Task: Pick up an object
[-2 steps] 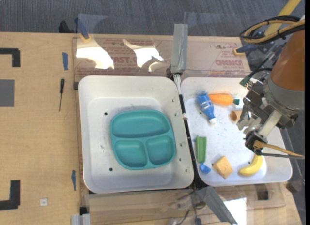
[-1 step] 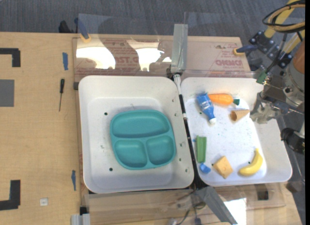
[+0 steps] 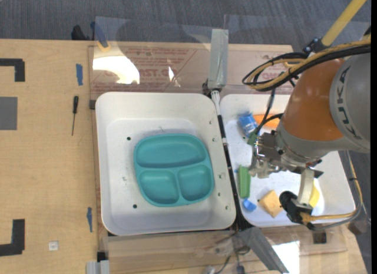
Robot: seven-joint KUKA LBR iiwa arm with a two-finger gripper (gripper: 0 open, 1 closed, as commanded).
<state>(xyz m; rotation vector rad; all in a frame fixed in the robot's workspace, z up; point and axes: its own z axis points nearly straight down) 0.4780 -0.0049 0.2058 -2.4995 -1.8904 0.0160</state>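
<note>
two bins: a left bin [image 3: 112, 208] and a right bin [image 3: 341, 178] sit side by side on the worktop [image 3: 41, 178], touching along their inner walls.
camera view, arm: the grey arm with its orange band [image 3: 312, 105] reaches in from the right and hangs over the right bin.
gripper: the gripper [image 3: 259, 164] sits low over the left half of the right bin; whether it is wide or narrow, i cannot tell, as the wrist body hides it, and nothing can be seen held.
green object: a slim green object [image 3: 243, 182] lies just below and left of the gripper, beside the bin's inner wall.
blue object: a blue object [image 3: 247, 122] lies above the gripper, near the bin's far side.
small blue piece: a small blue piece [image 3: 248, 206] lies below the gripper, just past the green object's end.
tan block: a tan block [image 3: 271, 203] lies below and slightly right of the gripper.
yellow object: a yellow object [image 3: 315, 196] shows to the right of the gripper, partly hidden by the arm's fittings.
teal tray: a teal divided tray [image 3: 172, 168] with three compartments lies in the middle of the left bin, well left of the gripper.
screwdriver: a thin screwdriver [image 3: 74, 114] lies on the worktop far left of the gripper.
</note>
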